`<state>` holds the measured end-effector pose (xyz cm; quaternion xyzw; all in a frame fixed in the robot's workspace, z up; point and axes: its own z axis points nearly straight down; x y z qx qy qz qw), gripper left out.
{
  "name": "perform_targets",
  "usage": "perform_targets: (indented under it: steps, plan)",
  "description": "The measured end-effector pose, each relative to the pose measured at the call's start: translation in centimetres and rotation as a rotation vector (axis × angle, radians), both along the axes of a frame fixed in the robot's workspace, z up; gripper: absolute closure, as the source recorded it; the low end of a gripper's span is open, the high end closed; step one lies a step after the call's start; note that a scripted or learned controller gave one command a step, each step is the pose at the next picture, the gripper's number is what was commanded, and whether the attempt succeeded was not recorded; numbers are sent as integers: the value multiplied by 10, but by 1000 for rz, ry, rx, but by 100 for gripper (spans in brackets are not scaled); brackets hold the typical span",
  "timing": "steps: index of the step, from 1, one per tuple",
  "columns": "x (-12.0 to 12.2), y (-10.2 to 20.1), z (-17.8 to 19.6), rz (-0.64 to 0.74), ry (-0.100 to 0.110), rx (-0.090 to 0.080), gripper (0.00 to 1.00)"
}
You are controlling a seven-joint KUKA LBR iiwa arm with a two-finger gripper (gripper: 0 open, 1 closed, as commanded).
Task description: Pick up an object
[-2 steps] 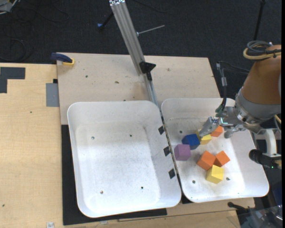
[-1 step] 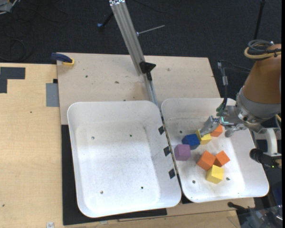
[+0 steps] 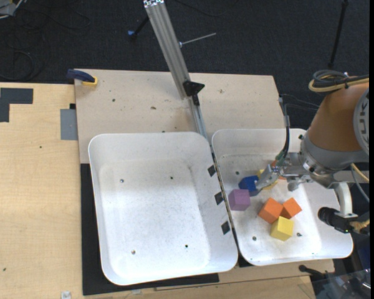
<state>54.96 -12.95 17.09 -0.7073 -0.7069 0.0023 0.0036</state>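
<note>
Arm: grey KUKA arm w/ orange band (image 3: 340, 120) enters from the right side of the view, wrist over the right-hand shallow white plastic bin (image 3: 311, 248).

Two-finger gripper (image 3: 266, 180): positioned low in the right bin, tip pointing left toward the small blue block (image 3: 249, 183). Tip appears to touch or sit just beside the block; contact can't be confirmed at this res. Whether the pincer is released, clenched or grasping anything: cannot tell, tip too small and cluttered.

Right bin contents:
- Blue block: near bin centre, just left of gripper tip.
- Small purple cube (image 3: 239, 199): just below-left of blue block, close to the bin's left wall.
- Two orange cubes (image 3: 272, 210) (image 3: 292, 207): side by side, touching or nearly so, below the gripper.
- Yellow cube (image 3: 282, 228): just below the orange pair, touching or nearly so.

Left-hand shallow white plastic bin (image 3: 103, 167): abuts the right bin; black clips on the shared edge.

Slanted aluminium rail (image 3: 171, 48): rises from the bench behind the bins, checker tag at its top end.
</note>
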Motion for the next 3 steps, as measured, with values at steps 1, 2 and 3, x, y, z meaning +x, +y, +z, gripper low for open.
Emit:
perform_targets:
  steps: [1, 2, 3]
  plan:
    - [3, 3, -45, -1, 0, 0, 0]
    - [4, 3, -78, -3, -9, -1, 0]
    - [3, 2, -68, -10, -8, 0, 100]
